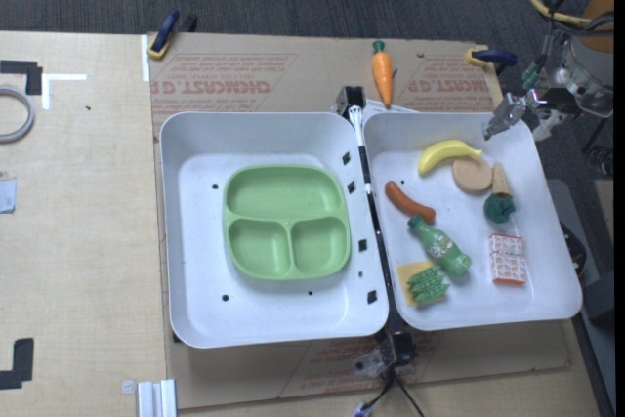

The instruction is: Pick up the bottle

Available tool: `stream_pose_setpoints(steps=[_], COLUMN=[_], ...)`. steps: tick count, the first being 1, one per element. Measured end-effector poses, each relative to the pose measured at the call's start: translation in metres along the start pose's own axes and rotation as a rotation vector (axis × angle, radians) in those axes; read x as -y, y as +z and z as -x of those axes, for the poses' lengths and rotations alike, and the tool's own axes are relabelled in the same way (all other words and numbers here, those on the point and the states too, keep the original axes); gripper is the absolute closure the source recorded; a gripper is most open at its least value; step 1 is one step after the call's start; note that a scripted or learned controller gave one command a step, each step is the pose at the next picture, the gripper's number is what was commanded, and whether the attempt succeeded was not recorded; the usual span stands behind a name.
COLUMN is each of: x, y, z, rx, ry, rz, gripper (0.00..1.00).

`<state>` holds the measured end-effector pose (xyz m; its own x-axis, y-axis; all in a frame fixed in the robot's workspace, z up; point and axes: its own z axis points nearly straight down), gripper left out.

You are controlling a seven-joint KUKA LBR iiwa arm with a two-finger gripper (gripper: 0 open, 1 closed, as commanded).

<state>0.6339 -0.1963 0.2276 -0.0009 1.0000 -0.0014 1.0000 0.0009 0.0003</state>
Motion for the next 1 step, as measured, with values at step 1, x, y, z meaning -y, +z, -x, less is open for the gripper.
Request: stream_pose_setpoints(steps=[1], x=[0.0359], y=[0.124], z=[-0.0146], rx=[-0.008], ry=[0.025], rz=[0.002], gripper=[0.0])
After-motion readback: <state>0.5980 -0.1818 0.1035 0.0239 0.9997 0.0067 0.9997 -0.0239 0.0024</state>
